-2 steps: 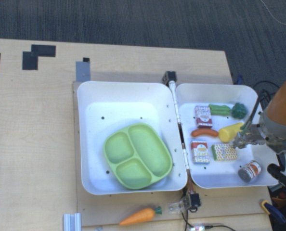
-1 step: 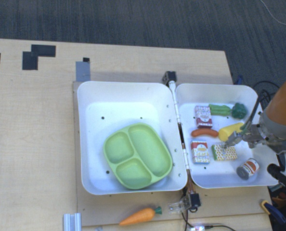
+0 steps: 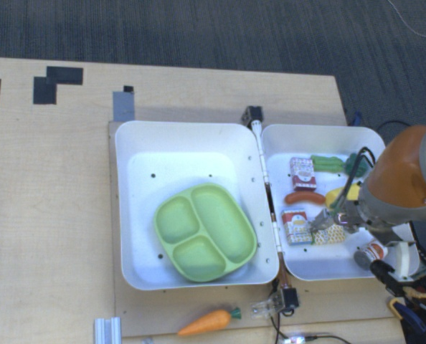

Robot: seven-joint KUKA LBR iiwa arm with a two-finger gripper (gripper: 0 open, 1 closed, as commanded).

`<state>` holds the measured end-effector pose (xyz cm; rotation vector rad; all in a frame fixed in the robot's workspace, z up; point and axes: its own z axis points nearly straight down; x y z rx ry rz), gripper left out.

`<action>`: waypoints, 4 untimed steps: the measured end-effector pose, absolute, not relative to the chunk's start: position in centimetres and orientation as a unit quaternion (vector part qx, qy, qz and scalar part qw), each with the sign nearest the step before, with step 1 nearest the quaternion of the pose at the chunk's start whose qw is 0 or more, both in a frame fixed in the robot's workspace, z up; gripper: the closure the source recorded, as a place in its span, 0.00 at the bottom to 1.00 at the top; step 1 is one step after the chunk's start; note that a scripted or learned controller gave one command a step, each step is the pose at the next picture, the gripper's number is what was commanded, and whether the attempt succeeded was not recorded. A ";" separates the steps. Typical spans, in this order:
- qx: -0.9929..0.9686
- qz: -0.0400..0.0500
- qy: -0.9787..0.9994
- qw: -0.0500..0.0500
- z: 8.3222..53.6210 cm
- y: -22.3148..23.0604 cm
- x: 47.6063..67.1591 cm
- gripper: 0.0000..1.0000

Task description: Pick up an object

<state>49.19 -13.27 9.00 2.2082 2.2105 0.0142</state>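
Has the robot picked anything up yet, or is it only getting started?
Nothing looks lifted yet. The arm has reached into the right bin, and its tool sits low among the small packets, by the red box and the sausage. I can't tell whether it grips anything. The green plate lies in the left bin. Gripping and lifting remain.

The wooden bench (image 3: 48,192) bears two white bins (image 3: 127,192) and a carrot (image 3: 206,323).
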 end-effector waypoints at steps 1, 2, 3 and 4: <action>0.707 0.006 0.707 0.012 10.3 -13.5 49.4 1.00; 0.707 0.006 0.707 0.012 10.3 -13.5 49.4 0.00; 0.706 0.008 0.708 0.013 11.3 -13.4 49.6 1.00; 0.706 0.008 0.708 0.013 11.3 -13.4 49.6 0.00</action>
